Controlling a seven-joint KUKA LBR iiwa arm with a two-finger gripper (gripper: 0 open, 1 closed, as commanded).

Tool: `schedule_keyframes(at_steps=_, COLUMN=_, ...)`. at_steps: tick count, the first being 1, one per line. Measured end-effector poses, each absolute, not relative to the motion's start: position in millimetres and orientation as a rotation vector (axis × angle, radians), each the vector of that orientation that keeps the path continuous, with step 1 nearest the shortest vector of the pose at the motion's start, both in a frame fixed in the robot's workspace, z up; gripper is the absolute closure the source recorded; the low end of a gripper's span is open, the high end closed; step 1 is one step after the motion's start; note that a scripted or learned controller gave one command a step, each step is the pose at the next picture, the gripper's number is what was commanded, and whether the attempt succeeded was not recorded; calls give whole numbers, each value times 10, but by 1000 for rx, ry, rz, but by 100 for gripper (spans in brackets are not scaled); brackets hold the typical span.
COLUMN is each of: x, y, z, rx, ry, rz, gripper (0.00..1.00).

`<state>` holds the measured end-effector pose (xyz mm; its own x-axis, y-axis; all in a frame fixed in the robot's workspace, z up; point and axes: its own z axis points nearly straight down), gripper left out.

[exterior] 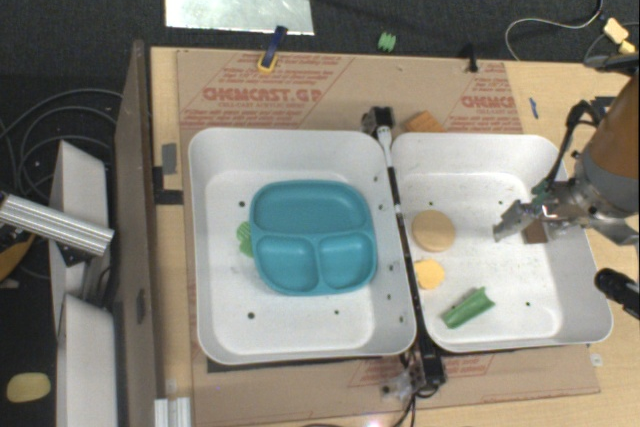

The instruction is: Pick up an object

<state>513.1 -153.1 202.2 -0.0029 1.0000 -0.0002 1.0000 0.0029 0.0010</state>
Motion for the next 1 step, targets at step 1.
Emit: schedule_keyframes(at_steps=1, x=5669, y=-2067, z=1468, rx=2220, ry=2218, rz=0, gripper=0)
